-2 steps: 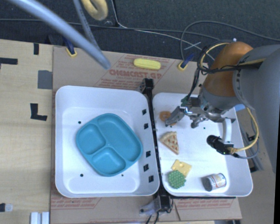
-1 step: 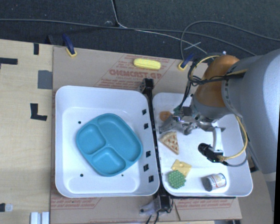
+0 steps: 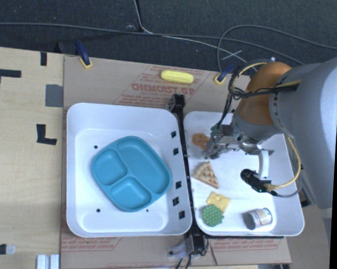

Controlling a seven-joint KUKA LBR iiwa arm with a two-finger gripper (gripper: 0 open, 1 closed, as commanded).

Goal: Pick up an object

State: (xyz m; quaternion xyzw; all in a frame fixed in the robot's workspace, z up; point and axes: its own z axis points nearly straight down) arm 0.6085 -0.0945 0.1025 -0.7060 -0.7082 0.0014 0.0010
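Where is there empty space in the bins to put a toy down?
Left bin: bare white floor all around the blue plate, widest along the far side. Right bin: crowded near the divider; a bare strip lies between the waffle piece and the can.

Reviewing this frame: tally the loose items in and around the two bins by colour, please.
Blue: 1, divided plate
Yellow: 2, corn-like piece on the cardboard, cheese-like block
Green: 1, round piece
Tan or brown: 2, wedge, brown piece
Silver: 1, can
Total: 7
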